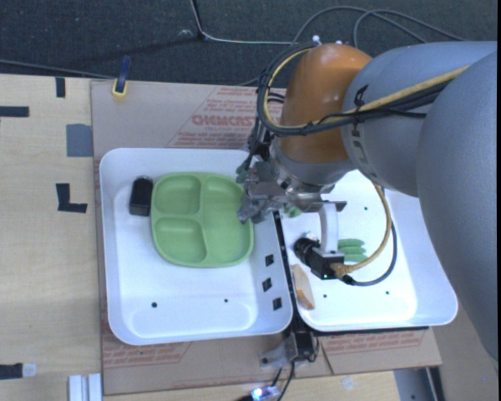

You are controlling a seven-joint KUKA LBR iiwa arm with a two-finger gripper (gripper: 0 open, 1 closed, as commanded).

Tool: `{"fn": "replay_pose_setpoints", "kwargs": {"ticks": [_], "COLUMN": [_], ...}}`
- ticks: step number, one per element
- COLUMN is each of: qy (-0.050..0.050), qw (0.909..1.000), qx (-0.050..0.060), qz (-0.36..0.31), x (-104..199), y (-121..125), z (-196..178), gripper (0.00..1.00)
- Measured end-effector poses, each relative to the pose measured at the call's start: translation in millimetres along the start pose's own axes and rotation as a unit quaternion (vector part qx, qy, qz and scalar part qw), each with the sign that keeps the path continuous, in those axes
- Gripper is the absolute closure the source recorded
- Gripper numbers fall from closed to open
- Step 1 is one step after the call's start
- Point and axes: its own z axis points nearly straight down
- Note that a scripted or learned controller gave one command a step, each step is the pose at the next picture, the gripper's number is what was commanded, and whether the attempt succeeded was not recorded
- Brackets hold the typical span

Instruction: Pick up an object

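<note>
Now left bin [121, 295] holds green divided plate [200, 220], black block [140, 196] touching its left edge. Right bin [401, 303] holds green pod [349, 246], tan piece [303, 286]. Gripper [255, 200] over plate's right rim; grip unclear, arm [434, 115] blocking.

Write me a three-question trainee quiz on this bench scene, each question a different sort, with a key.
1. True or false: the green divided plate lies in the right bin.
2. Multiple choice: the small black object sits A) on the plate's left edge side, B) in the right bin, C) on the cardboard outside the bins.
3. Fill in: the green pod-like item lies in the ____ bin.

Key: 1 false, it is in the left bin; 2 A; 3 right.
</note>
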Motion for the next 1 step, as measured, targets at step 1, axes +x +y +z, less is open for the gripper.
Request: {"fn": "replay_pose_setpoints", "kwargs": {"ticks": [1], "qy": [-0.001], "qw": [1.0000], "qx": [0.000], "qz": [0.002], "x": [-3.7], "y": [0.5], "z": [-0.2], "gripper": [0.00]}}
